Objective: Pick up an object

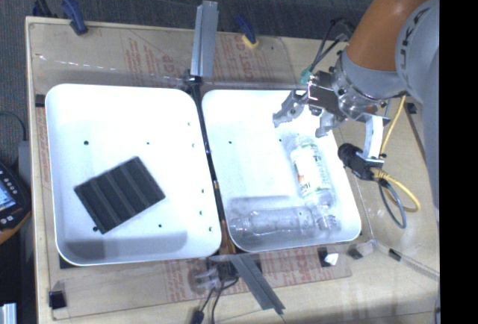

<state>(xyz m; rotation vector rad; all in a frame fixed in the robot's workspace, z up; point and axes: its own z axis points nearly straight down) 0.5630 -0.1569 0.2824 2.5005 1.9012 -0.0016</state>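
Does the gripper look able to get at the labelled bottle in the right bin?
Probably yes: the gripper hovers open near the upper end of the labelled bottle, nothing lies over it, and the other bottle sits at its far end.

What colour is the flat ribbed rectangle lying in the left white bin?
The flat ribbed rectangle is black, seen best in the camera view.

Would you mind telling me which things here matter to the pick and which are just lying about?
Job in hand: gripper, labelled bottle, clear bottle, right bin.
Lying about: black ridged pad, left bin, blue clamps.
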